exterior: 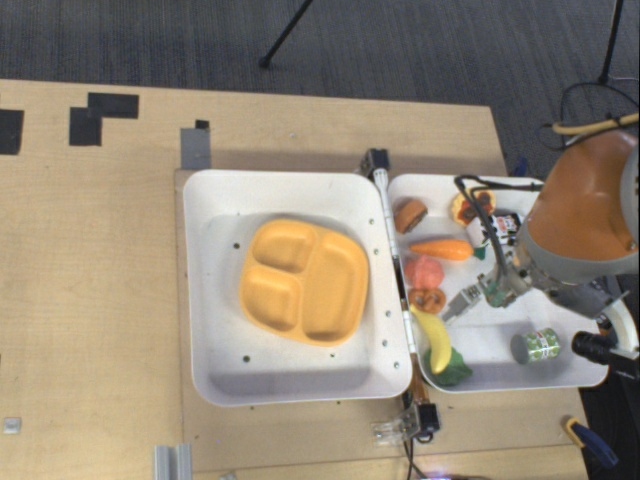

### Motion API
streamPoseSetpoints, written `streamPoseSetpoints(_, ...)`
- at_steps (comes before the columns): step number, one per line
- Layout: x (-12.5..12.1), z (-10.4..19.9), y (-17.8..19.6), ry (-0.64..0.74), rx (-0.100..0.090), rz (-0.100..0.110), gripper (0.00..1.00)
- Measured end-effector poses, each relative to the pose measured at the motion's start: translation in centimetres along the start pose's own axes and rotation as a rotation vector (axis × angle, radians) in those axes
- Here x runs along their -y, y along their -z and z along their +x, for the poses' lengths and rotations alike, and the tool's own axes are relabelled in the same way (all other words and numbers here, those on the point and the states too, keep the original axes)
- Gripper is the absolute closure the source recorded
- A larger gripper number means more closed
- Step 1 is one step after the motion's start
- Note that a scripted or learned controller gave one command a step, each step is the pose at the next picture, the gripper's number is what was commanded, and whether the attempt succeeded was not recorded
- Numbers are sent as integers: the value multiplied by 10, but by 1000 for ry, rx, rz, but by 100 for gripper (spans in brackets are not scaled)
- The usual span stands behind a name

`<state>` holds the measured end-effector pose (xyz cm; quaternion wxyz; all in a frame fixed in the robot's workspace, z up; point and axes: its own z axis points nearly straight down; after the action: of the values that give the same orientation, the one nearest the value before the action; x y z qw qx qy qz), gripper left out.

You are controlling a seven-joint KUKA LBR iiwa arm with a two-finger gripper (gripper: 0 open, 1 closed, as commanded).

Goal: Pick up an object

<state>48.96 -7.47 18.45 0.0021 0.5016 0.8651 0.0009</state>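
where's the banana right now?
The banana lies in the right bin, against its left wall near the front corner, its lower end on a green item and a small red-orange piece just behind it.

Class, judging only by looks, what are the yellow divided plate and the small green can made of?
Yellow divided plate: probably moulded plastic, with an even colour, soft sheen and rounded compartments. Small green can: possibly metal, with a pale shiny end; too small to be sure.

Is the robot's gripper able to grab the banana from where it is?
Probably yes. The gripper hangs over the right bin, just beside the banana, which lies in the open near the bin's left wall. A green thing touches its lower end, but its top is free.
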Motion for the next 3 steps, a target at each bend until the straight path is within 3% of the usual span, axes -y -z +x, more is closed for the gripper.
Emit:
streamPoseSetpoints(1,-28,-51,-35,-29,-1,2,0)
streamPoseSetpoints(2,-83,-68,-97,-59,2,-3,0)
streamPoseSetpoints(3,-120,-89,-99,-355,0,0,0)
